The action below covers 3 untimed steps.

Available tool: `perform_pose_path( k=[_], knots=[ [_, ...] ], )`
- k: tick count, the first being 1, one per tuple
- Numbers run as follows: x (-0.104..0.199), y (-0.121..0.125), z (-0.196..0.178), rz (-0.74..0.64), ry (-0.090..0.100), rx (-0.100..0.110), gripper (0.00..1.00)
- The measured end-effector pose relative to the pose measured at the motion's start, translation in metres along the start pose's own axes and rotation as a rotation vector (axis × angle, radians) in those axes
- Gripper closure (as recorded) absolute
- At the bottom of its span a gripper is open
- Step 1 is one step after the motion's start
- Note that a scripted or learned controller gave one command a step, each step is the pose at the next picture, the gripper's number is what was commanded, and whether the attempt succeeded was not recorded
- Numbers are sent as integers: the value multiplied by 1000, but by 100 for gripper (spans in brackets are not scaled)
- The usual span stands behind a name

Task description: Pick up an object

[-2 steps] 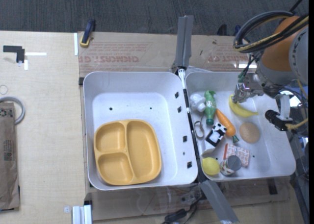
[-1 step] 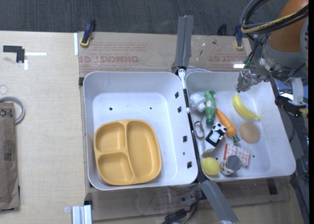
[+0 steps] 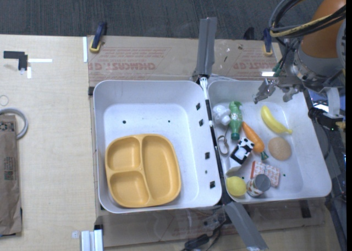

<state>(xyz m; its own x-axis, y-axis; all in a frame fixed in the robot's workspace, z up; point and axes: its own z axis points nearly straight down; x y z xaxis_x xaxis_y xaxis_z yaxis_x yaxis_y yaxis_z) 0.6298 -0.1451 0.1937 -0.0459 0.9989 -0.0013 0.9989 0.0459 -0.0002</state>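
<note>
Left bin holds yellow divided tray at 6 o'clock; right bin holds banana at 1 o'clock, green bottle, carrot, lemon; gripper at its 12 o'clock rim, empty, fingers apart; arm cut off right.

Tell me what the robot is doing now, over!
Gripper open, empty, over the right bin's far edge. Banana just below it, untouched. Carrot and green bottle alongside, not blocking.
</note>
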Motion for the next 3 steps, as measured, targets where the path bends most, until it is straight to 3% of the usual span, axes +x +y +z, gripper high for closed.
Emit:
perform_pose_path(
  k=[1,2,3],
  knots=[
    [-25,-27,102,-54,0,-1,0],
    [-27,-27,92,-50,-1,-2,100],
    [-45,-17,-35,-212,-1,-1,100]
  ],
)
